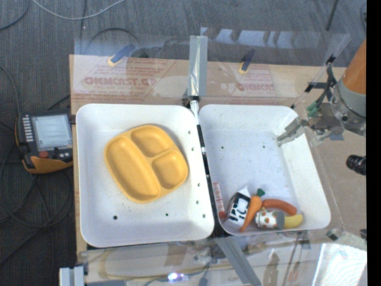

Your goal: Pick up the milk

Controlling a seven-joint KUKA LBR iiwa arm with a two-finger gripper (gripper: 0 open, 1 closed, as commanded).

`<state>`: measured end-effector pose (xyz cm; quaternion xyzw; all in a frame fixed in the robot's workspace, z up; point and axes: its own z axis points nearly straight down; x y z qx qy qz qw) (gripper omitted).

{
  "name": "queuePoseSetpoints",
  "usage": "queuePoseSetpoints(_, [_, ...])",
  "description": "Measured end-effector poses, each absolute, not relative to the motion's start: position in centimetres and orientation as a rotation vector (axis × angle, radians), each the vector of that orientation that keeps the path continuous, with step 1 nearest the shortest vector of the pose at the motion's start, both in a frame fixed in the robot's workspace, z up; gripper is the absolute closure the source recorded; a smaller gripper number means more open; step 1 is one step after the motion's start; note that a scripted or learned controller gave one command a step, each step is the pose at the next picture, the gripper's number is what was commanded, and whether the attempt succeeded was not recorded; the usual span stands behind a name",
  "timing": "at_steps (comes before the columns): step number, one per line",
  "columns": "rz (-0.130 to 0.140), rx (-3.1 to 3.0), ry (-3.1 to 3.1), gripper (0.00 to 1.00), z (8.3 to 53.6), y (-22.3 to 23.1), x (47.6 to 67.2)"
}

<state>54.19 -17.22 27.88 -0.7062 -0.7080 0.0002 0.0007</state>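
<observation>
The milk (pixel 239 207), a small white carton with black markings, lies tilted in the near left corner of the right bin (pixel 256 154). An orange carrot (pixel 252 210) leans against its right side. My gripper (pixel 296 127) hangs over the right bin's far right part, well apart from the milk and up and to the right of it. Nothing is held in it.
Beside the carrot lie a red sausage (pixel 280 205), a yellow banana (pixel 292 220) and a small round toy (pixel 268 220). The left bin (pixel 95 219) holds a yellow divided plate (pixel 146 162). A handheld controller (pixel 44 139) rests left of the bench.
</observation>
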Motion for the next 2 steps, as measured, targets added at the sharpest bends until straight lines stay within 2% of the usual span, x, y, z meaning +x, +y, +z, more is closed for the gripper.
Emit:
queuePoseSetpoints(1, [0.003,-2.333,-2.099,0.00,14.5,-12.0,50.7])
queuePoseSetpoints(2, [-0.014,-2.311,-2.150,0.00,9.1,-9.8,49.2])
